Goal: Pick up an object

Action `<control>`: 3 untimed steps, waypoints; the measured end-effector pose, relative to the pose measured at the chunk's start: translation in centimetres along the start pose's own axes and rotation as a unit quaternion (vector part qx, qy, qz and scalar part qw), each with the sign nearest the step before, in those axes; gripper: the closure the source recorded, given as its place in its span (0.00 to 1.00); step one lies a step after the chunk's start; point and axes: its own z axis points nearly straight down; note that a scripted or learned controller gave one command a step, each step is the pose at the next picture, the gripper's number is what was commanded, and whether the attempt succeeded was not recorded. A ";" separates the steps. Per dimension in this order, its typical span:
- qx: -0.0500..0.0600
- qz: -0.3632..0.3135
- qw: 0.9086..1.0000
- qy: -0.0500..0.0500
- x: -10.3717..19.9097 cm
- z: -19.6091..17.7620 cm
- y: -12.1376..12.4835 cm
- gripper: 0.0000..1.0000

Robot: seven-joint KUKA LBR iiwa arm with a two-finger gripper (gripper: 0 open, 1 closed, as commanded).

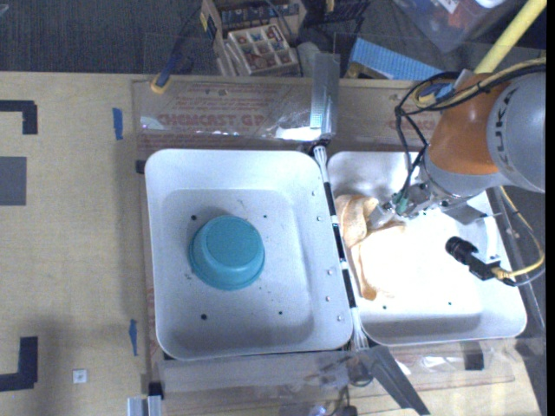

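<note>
A round teal plastic bowl (227, 251) sits upside down in the left white bin (173, 180), a little left of the bin's middle and well apart from its walls. In the right white bin (486, 319), a pale orange-tan cloth (357, 241) lies bunched against the left wall, running from near the bin's top corner down along the divider. The grey arm with the orange band (473, 137) reaches in from the right, and its gripper (401, 204) is down in the right bin just beside the cloth's upper right edge. Whether the fingers are spread or pinched I cannot tell from here. Both bins rest on the light wooden counter (61, 258).
</note>
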 end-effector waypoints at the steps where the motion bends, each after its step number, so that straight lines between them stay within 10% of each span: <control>1: 0.003 -0.029 1.000 0.003 -0.8 1.1 -1.5 0.00; 2: 0.001 -0.027 1.000 0.002 -1.0 0.0 -1.4 1.00; 3: 0.010 0.150 0.989 0.002 -0.6 -18.6 3.1 1.00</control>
